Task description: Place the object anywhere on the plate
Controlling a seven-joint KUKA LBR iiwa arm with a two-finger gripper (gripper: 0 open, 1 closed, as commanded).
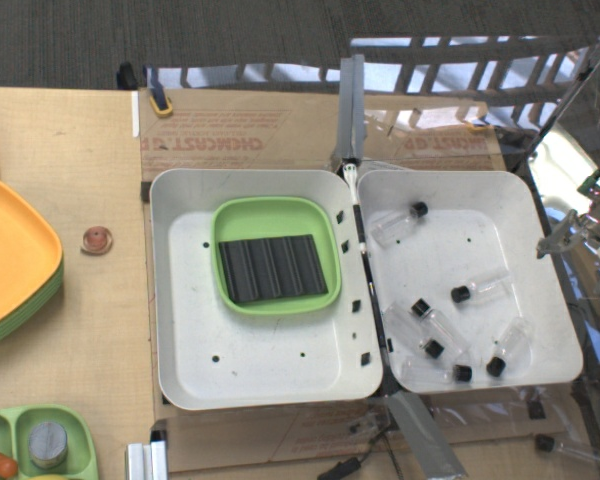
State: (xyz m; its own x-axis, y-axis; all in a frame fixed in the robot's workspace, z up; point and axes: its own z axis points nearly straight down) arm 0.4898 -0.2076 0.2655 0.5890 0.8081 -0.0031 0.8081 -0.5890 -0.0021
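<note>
A flat black ribbed slab [275, 268] lies on the green plate [270, 208]. It is rectangular, with lengthwise grooves across its top, and it covers most of the plate's floor, slightly askew to the rim. The plate is squarish with rounded corners and sits in the far half of the left bin [270, 368], nearer that bin's right wall than its left.

The right bin [450, 228] holds six clear vials [485, 290] with black caps. One lies near its far left corner and the others are scattered toward its near edge. Their clear bodies are hard to make out against the white floor.

Both bins rest on brown cardboard [240, 133] with reversed printing. To the left lies the pale wooden bench [80, 168]. A stack of orange plates [10, 248] is cut off by the bench's left edge. A small reddish round piece [97, 239] sits between that stack and the left bin. A green divided tray [20, 428] is cropped at the bench's near left corner. Beyond the bench lie dark carpet [280, 18] and a metal frame [480, 68].

Whether the claw is wide or narrow cannot be told.
</note>
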